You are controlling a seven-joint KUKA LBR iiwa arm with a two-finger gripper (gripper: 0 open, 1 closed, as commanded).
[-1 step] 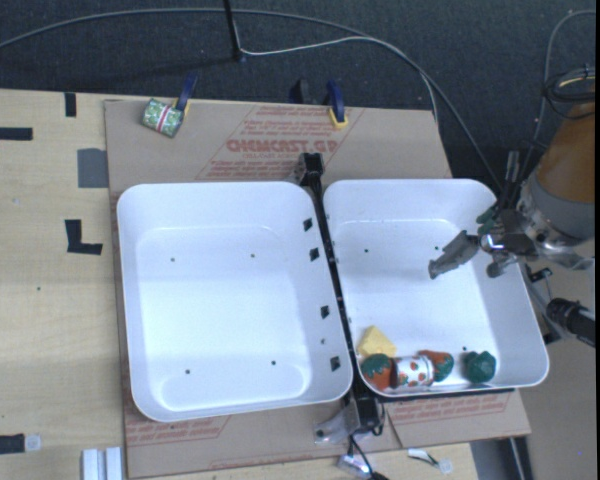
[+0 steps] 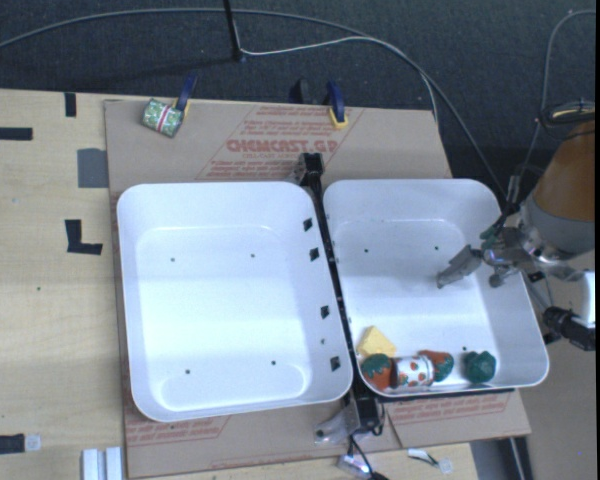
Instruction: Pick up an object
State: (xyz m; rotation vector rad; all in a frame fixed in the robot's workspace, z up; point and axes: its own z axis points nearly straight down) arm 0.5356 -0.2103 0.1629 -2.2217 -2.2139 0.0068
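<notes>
Hovering over right bin (image 2: pixel 500 298), gripper (image 2: pixel 477 268) at its right side, fingers spread wide, nothing between them. Sitting along near wall of same bin, well apart from gripper: yellow block (image 2: pixel 376 342), orange-green piece (image 2: pixel 377 370), red-white can (image 2: pixel 414 371) lying on side, possibly toy food, green lump (image 2: pixel 479 366). Left bin (image 2: pixel 140 298) beside, touching at divider.

One cam, fixed above the counter (image 2: pixel 40 268), looking down at a slant. Mid-range: both white bins fit w/ room around them, left bin (image 2: pixel 220 303) and right bin (image 2: pixel 420 218) side by side at centre. Far edge of the counter and dark floor (image 2: pixel 380 8) beyond run across the top; near edge sits at bottom. Arm (image 2: pixel 565 193) enters from the right.
</notes>
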